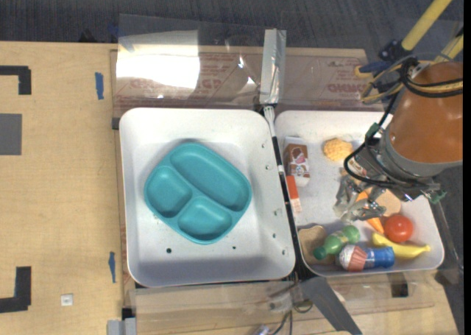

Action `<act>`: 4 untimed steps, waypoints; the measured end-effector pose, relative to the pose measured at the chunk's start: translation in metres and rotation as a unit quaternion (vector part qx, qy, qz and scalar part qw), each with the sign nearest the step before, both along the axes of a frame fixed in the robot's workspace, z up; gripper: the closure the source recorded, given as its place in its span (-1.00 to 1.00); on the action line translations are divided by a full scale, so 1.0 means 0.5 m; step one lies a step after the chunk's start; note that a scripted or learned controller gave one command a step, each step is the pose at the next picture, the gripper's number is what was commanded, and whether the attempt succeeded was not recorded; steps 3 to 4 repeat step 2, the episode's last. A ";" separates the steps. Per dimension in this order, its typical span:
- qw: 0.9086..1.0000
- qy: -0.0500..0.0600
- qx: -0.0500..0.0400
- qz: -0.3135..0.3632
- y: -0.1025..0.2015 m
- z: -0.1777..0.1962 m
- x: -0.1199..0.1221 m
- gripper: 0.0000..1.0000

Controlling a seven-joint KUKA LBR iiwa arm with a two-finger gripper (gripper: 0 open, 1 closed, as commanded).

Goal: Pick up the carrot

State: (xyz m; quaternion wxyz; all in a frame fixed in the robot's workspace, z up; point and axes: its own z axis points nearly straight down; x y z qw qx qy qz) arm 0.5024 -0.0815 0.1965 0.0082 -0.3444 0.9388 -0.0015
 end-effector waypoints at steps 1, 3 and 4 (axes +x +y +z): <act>1.000 -0.004 0.001 0.000 0.004 0.021 0.005 1.00; 1.000 -0.009 0.001 0.000 0.007 0.043 0.010 1.00; 1.000 -0.009 0.001 0.000 0.007 0.043 0.010 1.00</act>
